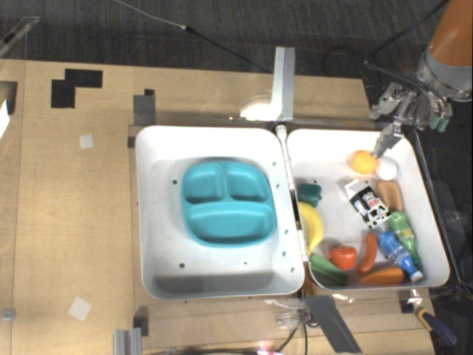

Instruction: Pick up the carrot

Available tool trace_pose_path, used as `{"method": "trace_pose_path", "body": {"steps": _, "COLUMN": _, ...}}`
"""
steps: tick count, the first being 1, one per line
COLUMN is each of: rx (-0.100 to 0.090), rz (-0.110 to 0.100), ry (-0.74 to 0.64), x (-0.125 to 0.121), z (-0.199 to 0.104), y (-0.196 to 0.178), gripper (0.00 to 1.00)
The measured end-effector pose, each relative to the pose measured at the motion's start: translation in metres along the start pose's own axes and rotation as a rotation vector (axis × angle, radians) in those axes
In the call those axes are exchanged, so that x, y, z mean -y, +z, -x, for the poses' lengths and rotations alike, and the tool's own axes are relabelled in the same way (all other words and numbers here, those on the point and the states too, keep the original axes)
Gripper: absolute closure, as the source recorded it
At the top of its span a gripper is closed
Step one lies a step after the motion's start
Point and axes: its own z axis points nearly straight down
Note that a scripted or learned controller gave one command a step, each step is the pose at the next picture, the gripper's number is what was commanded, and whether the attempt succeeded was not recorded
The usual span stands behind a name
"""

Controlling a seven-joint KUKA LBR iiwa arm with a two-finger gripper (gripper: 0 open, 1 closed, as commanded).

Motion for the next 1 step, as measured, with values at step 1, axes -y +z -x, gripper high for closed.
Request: {"method": "trace_pose_path", "body": {"steps": 1, "rx": 0.0, "rz": 0.0, "ry": 0.15, "x": 0.0061, "z": -0.004, "y": 0.1722, "gripper": 0.0}}
